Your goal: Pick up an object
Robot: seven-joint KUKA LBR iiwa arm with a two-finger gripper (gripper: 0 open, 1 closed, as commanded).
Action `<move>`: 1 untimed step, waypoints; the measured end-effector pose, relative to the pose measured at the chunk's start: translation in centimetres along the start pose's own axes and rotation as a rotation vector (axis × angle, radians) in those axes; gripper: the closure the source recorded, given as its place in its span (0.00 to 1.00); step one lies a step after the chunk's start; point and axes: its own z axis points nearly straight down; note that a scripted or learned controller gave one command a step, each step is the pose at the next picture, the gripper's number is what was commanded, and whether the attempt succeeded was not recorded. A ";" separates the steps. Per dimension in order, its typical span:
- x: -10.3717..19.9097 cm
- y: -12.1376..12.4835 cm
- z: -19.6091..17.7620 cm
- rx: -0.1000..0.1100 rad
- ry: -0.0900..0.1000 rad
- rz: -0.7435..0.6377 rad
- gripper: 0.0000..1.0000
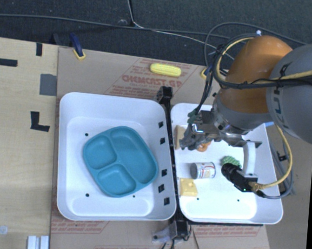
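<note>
yellow block (188, 188) sits nearest the camera, well below the gripper (194, 136). small can (203, 170) lies just under it, orange thing (201, 147) right by it. can't tell its state. blue tray (119, 160) off left, banana (165, 69) far behind.

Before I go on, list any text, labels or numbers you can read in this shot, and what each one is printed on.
Red lettering on the cardboard sheet above the left bin: a printed line, too blurred to read.
Label on the small can lying in the right bin: too small to read.
Yellow packet near the can: no legible print.
Blue divided tray: no text.
</note>
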 end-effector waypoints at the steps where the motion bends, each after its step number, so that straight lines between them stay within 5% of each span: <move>1: 5.4 -0.4 0.6 0.000 0.000 -0.001 1.00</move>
